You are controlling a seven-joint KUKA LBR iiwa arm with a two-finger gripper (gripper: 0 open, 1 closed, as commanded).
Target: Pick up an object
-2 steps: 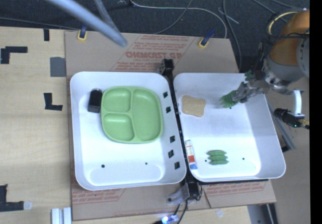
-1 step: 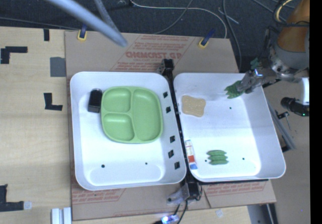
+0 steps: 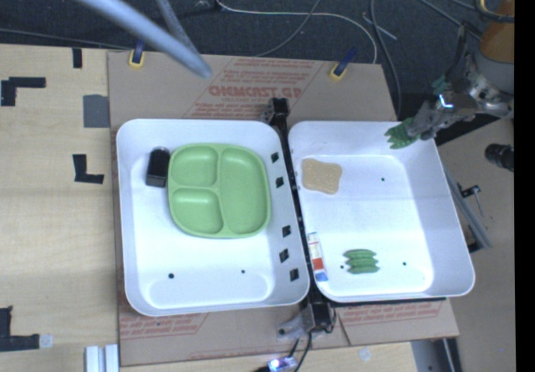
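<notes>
Counting bins: two white bins.
Green bits: two, one pea pod, one green piece.
Claw: pinching green piece, pod at its 7 o'clock.

the two shallow white plastic bins look smooth, faintly glossy. the pale green divided plastic plate is smooth and matt. brown printed cardboard sheet looks dull; the light wood-grain surface looks matt.
</notes>
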